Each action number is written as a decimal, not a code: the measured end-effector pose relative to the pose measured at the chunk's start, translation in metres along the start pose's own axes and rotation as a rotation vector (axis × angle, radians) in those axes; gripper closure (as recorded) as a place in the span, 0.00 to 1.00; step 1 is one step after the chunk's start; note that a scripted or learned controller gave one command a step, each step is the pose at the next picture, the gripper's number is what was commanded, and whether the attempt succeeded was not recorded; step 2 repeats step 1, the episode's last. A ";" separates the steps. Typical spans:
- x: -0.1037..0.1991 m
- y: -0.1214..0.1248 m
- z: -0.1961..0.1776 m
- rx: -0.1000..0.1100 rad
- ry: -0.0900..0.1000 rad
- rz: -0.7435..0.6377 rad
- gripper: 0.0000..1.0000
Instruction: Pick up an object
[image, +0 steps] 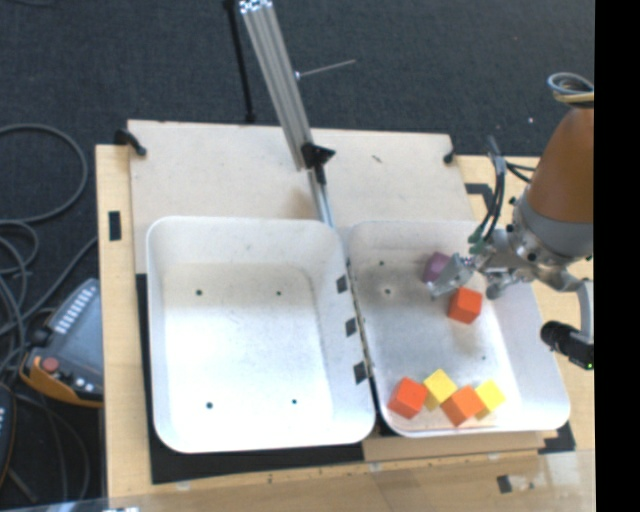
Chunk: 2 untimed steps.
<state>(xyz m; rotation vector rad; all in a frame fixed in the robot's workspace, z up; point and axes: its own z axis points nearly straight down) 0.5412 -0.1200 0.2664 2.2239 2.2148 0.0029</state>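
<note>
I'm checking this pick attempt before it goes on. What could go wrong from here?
The tool sits between a purple object and an orange cube, both very close, so it may nudge one while going for the other. The purple object lies near the right bin's back wall, which may crowd a grasp. The four-block cluster touches, so a pick there could catch neighbours.

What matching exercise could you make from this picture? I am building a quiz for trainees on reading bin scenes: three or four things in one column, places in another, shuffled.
Things:
1. purple block
2. lone orange cube
3. cluster of orange and yellow blocks
4. grey handheld unit with orange trim

Places:
A. near edge of the right bin
B. on the floor, left of the bench
C. far part of the right bin, left of the gripper
D. middle of the right bin, just below the gripper

Pairs: 1-C, 2-D, 3-A, 4-B
</note>
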 end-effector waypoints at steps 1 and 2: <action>-0.080 0.094 0.112 0.003 -0.003 -0.002 0.00; -0.080 0.094 0.112 0.003 -0.003 -0.002 0.00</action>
